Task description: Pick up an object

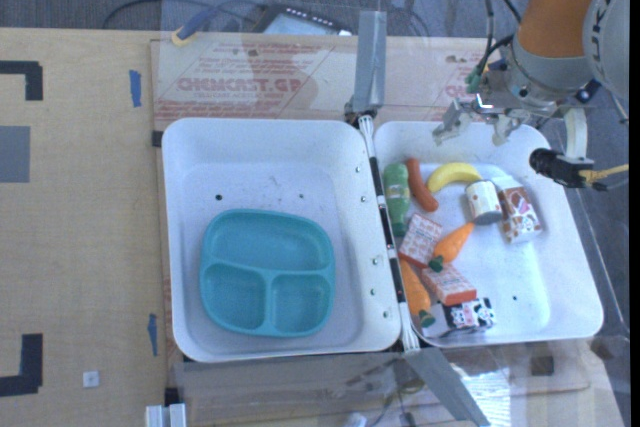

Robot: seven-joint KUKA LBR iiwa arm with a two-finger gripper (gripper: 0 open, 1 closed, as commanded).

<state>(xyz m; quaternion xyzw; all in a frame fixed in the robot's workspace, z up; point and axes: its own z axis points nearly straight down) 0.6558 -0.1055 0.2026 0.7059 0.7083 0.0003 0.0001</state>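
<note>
Arm's grey and orange upper body is cut off at the top right corner. The two-finger gripper (pixel 487 118) hangs over the back rim of the right shallow white bin (pixel 570 315), fingers spread apart, nothing between them. Fingertips are small and a bit blurry, so contact with the rim can't be judged.

All loose items sit in the right bin, clustered toward its left wall. The yellow toy banana (pixel 453 175) lies near the back, long axis roughly left-right, ends curving down toward the viewer, just below the gripper. The slim red-orange sausage-like piece (pixel 421 186) runs diagonally, beside the green rounded bottle-like item (pixel 397 192), which points front-to-back along the divider. The grey cylindrical can (pixel 483 201) lies next to the small printed carton (pixel 520 215). The orange toy carrot (pixel 452 244) points up-right, green end down-left, partly overlapping the flat white-and-red packet (pixel 421 238). Items at the front-left corner are stacked and hard to separate: orange piece, red box, black-and-white patterned box (pixel 468 315).

The left white bin (pixel 260 150) holds a teal three-compartment plastic tray (pixel 267 272).
</note>
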